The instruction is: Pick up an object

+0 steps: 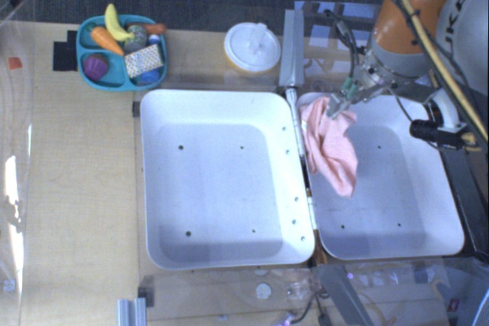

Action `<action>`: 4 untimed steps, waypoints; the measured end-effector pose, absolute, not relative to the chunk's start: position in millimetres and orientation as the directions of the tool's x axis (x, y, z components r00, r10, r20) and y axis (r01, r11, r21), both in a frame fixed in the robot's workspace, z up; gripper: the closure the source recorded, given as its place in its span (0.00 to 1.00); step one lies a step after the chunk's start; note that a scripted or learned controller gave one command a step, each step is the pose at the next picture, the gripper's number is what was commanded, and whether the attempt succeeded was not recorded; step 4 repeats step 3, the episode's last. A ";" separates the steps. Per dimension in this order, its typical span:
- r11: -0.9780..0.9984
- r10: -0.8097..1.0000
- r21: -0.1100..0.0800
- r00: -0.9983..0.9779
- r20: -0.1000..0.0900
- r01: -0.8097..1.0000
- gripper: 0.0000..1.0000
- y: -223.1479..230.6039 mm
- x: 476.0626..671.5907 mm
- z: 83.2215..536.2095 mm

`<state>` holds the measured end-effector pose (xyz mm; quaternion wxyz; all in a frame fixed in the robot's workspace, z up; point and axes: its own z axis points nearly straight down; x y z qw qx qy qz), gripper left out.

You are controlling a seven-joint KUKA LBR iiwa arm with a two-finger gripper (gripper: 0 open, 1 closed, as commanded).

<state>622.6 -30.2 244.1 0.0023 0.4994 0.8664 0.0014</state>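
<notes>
Right bin [428,240] – pink cloth [330,145] hangs pinched in claw [341,104] – nr left wall

A: From where is the bench seen?

B: It is viewed from above at a slant, by one fixed camera set fairly far back. The two shallow white plastic bins [221,179] are taken in whole across the middle of the frame.

A: And the edges?

B: The pale wooden benchtop [69,164] is shown at left, dark floor along the top.
</notes>
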 end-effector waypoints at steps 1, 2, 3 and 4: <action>0.310 0.951 0.002 -0.310 -0.002 0.951 1.00 -54.5 664.2 206.1; 0.330 0.944 0.003 -0.330 -0.002 0.944 1.00 -45.0 643.2 218.5; 0.099 0.995 0.003 -0.099 -0.001 0.995 1.00 -74.6 621.4 242.6; 0.099 0.995 0.003 -0.099 -0.001 0.995 1.00 -74.6 621.4 242.6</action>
